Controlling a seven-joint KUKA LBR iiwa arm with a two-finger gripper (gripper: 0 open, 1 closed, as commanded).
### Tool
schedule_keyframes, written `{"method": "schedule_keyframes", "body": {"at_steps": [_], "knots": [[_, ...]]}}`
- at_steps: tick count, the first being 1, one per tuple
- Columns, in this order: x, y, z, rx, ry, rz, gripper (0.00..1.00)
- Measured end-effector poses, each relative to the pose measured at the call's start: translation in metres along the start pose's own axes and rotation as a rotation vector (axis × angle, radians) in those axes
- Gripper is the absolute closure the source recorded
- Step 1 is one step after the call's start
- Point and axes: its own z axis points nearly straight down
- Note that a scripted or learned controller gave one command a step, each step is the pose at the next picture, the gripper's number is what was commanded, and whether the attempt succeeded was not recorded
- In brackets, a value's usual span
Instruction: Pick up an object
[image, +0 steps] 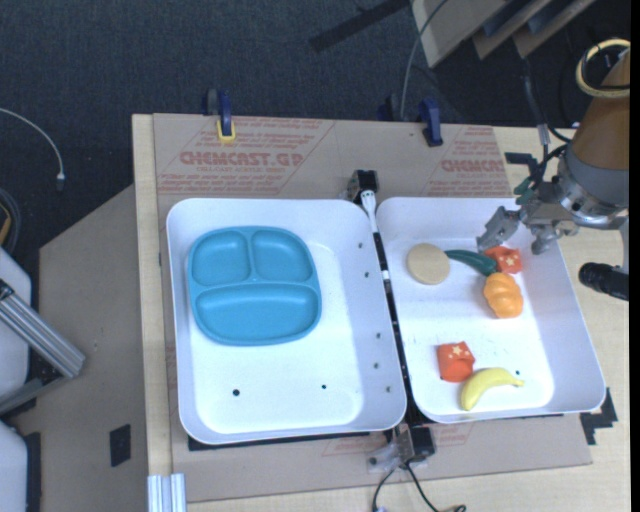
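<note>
Two white bins sit side by side on a cardboard-topped bench. The left bin (280, 400) holds a blue divided plate (255, 283), set toward its upper left.

The right bin (560, 340) holds all the loose items. A round tan cookie-like disc (429, 264) is at upper left. A green pepper-like piece (472, 261) lies just right of it, long axis roughly left-right with a slight downward slant to the right, its pointed tip aimed left at the disc. A small red piece (508, 260) sits at the green piece's right end, touching or nearly so. An orange pepper (503, 295) is just below those two, rounded, long axis near vertical. A red cube-like piece (455, 361) is lower in the bin. A banana (487, 386) is just below and right of it, long axis diagonal, its thin tip pointing right toward the bin's lower edge, curve bowed downward.

The gripper (520, 228) hangs over the bin's upper right, just above the red and green pieces. Its fingers (496, 228) look spread apart, and nothing is visible between them. The arm (600, 160) enters from the right.
</note>
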Motion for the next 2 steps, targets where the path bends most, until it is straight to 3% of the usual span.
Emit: {"method": "schedule_keyframes", "body": {"at_steps": [1, 2], "knots": [[0.0, 0.003, -0.008, -0.014, -0.003, -0.003, 0.0], [0.001, 0.0, 0.036, -0.008, -0.001, -0.003, 0.0]]}}
